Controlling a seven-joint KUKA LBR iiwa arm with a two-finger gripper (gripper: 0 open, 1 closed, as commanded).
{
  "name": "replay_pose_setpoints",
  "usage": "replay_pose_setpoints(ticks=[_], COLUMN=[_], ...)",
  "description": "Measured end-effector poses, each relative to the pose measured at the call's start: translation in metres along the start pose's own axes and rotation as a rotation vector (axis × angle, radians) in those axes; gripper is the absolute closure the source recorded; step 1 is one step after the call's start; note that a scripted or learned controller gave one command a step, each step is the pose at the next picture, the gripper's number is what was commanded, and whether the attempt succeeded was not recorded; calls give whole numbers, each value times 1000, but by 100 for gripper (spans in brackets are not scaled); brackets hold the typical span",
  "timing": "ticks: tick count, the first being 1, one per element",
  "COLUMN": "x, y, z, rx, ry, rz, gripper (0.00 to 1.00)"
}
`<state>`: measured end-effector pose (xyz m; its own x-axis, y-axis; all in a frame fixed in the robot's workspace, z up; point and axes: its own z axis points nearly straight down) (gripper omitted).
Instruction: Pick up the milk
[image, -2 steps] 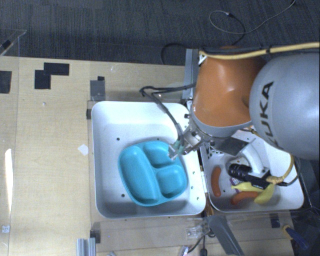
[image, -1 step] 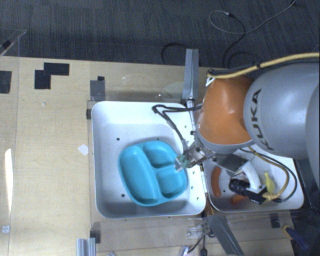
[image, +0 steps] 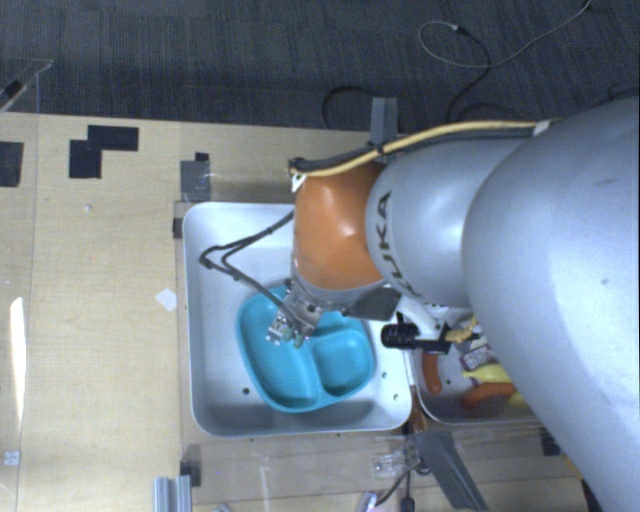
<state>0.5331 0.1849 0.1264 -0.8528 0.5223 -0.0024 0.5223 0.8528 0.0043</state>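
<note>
My arm (image: 520, 260) hides the right bin (image: 440, 405); my gripper (image: 285, 328), grasp unreadable, hangs over the blue dish (image: 330, 370), risking missing the milk.

On the grey arm (image: 470, 230), just beside the orange band (image: 335, 235), there are dark letters that run along the arm's side. They read "KUKA", but the upper letters are partly cut by the curve of the arm, so only "KUK" is really clear. No other text, number or sign can be read; any packages in the right bin (image: 440, 405) are too blurred.
</note>
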Motion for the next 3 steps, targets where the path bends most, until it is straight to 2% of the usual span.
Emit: replay_pose_setpoints(ticks=[1, 2, 3], x=[65, 65, 64], y=[20, 20, 22], z=[-59, -29, -41], rx=[-2, -1, -8], ry=[-1, 0, -5], rz=[-141, -606, -604], gripper=[100, 100, 100])
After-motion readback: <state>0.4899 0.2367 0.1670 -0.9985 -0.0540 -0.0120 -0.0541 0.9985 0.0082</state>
